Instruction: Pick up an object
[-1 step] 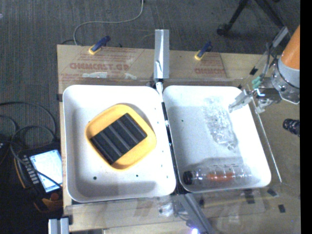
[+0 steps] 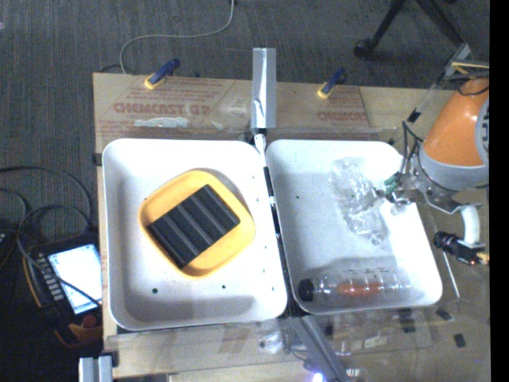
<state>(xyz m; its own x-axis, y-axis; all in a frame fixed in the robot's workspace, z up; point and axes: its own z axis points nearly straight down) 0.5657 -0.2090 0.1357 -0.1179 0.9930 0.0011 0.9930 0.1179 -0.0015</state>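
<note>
Camera view gave me the arm coming in from the right, its orange band above the right bin's far right corner. My gripper sat low at that bin's right rim, but the wrist covered it and I could not tell how it stood. Just to its left, touching or nearly so, lay a crumpled piece of clear plastic, glassy and wrinkled, its long axis running from the bin's upper middle down toward the lower right. Nearer the bin's front wall lay a clear plastic bottle on its side, long axis running left to right along that wall, dark cap pointing left toward the divider, with an orange-red patch showing through its middle. In the left bin I saw a yellow tray-like object with a black ribbed top, turned at a slant, its ribs running from lower left to upper right. Both bins rested on the tabletop, with two blue-and-yellow clamps at its far edge.
</note>
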